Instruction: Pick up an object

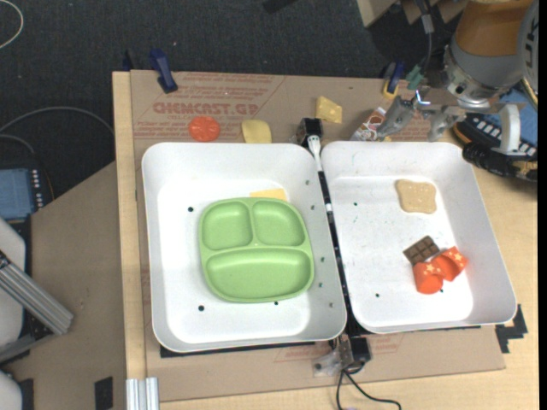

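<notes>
Well below pincer [419, 114]: tan cookie [416, 196].

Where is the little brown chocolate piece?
The chocolate piece lies in the right bin, toward its lower right, touching the orange-red toy just below it and below the tan cookie.

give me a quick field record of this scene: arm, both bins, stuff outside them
arm: grey KUKA arm with orange band, above the bench's far right corner, outside both bins
left bin: green three-compartment plastic plate, pale yellow flat piece behind it
right bin: tan bread-shaped slice, brown chocolate-like block, orange-red lumpy toy touching the block
cardboard beyond bins: orange round disc, two pale yellow chunks
</notes>
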You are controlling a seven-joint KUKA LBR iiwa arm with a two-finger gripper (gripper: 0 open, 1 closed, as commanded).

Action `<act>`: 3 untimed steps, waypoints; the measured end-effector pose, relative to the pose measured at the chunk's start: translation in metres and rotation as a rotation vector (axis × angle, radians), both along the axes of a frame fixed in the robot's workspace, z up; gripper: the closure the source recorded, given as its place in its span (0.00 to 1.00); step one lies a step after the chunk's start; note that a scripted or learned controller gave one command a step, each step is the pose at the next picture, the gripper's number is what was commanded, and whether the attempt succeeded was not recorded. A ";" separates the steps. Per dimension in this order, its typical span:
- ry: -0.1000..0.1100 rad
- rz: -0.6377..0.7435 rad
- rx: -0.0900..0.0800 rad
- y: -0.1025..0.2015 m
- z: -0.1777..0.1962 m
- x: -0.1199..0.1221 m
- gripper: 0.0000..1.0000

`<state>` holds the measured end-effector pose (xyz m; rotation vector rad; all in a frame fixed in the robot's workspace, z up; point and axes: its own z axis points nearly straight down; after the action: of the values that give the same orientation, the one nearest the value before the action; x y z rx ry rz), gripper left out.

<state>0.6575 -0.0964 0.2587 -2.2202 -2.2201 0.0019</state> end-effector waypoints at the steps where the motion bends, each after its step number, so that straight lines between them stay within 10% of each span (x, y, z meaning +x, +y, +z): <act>1: 0.008 -0.005 0.000 -0.057 -0.083 -0.031 0.00; 2: 0.009 -0.006 0.002 -0.094 -0.180 -0.102 0.00; 3: -0.014 0.007 -0.002 -0.058 -0.172 0.014 0.00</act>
<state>0.6719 -0.1543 0.0864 -2.2198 -2.2361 -0.0115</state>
